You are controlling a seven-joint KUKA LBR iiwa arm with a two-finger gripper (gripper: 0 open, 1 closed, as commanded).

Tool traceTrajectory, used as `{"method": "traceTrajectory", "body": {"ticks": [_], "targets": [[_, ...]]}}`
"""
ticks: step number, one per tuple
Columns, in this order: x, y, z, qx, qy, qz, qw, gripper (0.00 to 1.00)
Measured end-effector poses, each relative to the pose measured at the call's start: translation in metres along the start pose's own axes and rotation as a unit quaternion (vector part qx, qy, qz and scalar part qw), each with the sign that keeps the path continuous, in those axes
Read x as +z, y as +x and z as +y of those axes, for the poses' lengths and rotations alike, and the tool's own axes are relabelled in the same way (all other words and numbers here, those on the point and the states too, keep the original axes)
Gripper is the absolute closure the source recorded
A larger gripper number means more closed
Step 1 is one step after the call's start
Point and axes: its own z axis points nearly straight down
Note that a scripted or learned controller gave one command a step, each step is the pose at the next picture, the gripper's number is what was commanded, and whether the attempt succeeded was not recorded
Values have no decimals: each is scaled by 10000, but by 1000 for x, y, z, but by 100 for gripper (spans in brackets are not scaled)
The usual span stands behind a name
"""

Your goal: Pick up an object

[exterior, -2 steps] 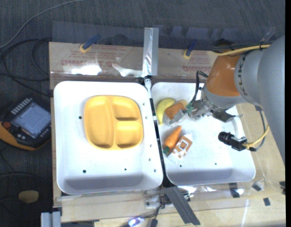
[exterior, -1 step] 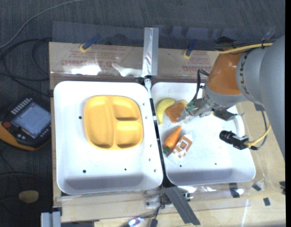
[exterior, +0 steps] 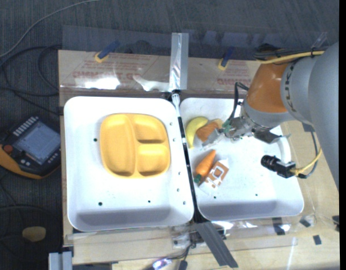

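In the right bin (exterior: 274, 204) a yellow-green fruit (exterior: 193, 126) lies at the far left corner, with an orange rounded piece (exterior: 207, 131) touching its right side. Nearer the front lie a carrot (exterior: 205, 162) and a small white-and-orange square item (exterior: 217, 174) beside it. My gripper (exterior: 229, 129) hangs low over the bin's far part, its tip right next to the orange piece. The grey arm with its orange band (exterior: 268, 91) covers the bin's far right corner.
The left bin (exterior: 82, 196) holds a yellow divided plate (exterior: 134, 144). A raised rim (exterior: 184, 167) separates the two bins. A black cable fitting (exterior: 275, 165) hangs off the arm over the right bin. A pendant (exterior: 26, 146) lies on the floor at left.
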Motion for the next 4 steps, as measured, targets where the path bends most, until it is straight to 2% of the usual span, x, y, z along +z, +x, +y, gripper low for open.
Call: {"method": "traceTrajectory", "body": {"ticks": [1, 2, 3, 4], "targets": [[-74, 33, 43, 227, 75, 0, 9997, 0], [-74, 17, 47, 23, 80, -10, 10000, 0], [16, 2, 29, -979, -6, -37, 9952, 0], [5, 2, 31, -976, -25, -36, 9952, 100]]}}
